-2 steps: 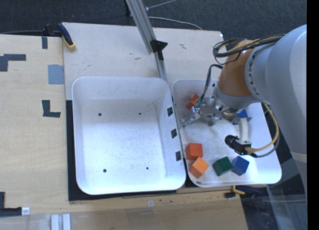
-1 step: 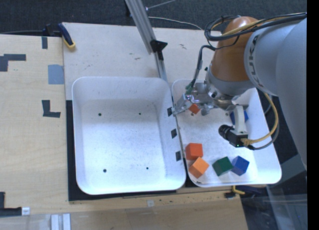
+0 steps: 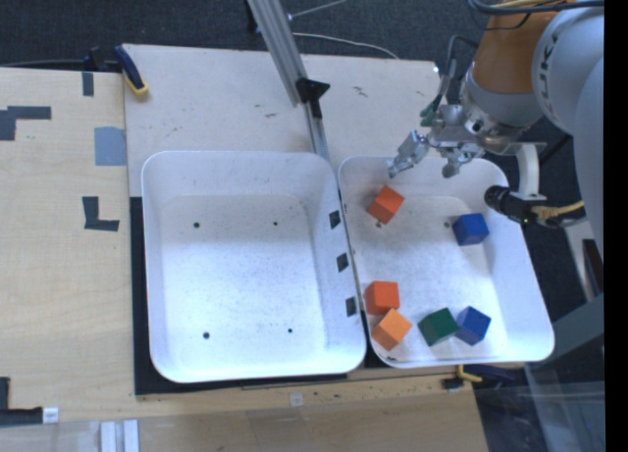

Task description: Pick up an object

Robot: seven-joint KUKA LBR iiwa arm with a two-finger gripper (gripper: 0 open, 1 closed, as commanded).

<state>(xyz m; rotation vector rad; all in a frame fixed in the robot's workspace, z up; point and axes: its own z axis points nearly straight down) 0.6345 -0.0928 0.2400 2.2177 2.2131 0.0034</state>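
Orange cube, small and tilted on one corner, is seen at the upper left of the right-hand shallow white bin, just below the pincer. Nothing is held: the two fingers are spread apart above the bin's far rim, and the cube is left clear of them. A blue cube is found further right. Along the near edge, a second orange cube, a paler orange cube, a green cube and another blue cube are grouped. The left-hand white bin is set beside it on the desk.
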